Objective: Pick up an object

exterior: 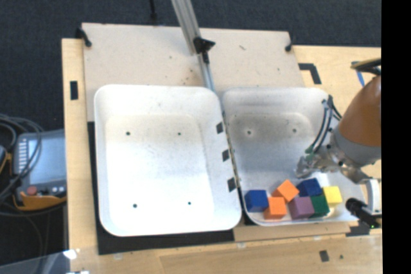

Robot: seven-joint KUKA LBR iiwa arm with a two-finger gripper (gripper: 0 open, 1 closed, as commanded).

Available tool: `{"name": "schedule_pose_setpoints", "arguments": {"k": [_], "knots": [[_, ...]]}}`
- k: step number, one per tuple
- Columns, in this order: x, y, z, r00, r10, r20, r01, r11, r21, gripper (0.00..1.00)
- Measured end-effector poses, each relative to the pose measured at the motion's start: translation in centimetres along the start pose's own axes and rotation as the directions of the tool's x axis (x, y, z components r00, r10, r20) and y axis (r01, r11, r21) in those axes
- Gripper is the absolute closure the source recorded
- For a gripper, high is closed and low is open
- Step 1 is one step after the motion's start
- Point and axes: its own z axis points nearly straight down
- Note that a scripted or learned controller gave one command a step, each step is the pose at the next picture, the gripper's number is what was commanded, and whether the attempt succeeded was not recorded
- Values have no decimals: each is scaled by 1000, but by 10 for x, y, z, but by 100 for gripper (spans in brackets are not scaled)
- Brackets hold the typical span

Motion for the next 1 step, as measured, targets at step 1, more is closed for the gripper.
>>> {"name": "schedule_pose_setpoints", "arguments": {"k": [1], "knots": [[1, 7, -63, 1000, -15, 0, 15, 1000, -1, 100]]}}
